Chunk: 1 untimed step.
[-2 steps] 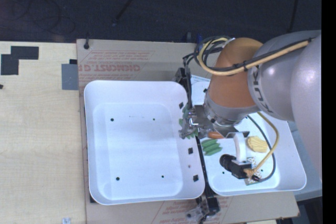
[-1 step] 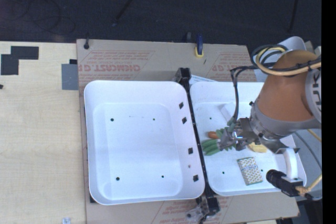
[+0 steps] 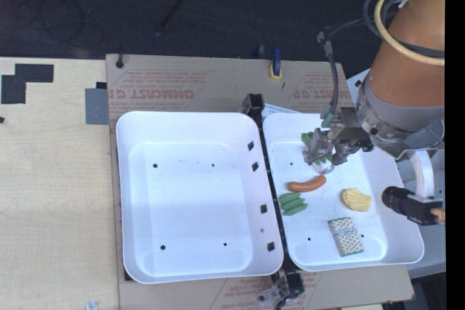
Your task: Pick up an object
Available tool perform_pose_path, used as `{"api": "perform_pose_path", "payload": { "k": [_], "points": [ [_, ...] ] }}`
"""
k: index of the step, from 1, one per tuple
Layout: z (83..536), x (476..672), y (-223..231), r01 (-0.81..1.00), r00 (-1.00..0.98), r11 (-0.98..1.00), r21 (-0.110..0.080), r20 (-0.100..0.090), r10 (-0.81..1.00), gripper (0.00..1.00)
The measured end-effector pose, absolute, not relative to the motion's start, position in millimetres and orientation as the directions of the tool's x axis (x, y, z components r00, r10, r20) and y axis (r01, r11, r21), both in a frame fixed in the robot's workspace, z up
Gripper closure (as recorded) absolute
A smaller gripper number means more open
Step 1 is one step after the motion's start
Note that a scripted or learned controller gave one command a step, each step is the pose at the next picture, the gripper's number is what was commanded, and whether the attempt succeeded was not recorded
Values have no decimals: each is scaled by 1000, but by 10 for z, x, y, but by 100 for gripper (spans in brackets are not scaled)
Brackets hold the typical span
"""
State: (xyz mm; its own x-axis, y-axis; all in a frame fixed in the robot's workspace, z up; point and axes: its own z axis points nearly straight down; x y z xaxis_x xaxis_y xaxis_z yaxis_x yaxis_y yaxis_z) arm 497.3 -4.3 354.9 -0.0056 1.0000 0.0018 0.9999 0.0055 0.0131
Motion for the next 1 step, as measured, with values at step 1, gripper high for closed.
{"api": "perform_pose_path", "payload": {
  "k": [1],
  "points": [
    [3225,4759,643,1000,-6,6,-7,1,1000,100]
  ]
}}
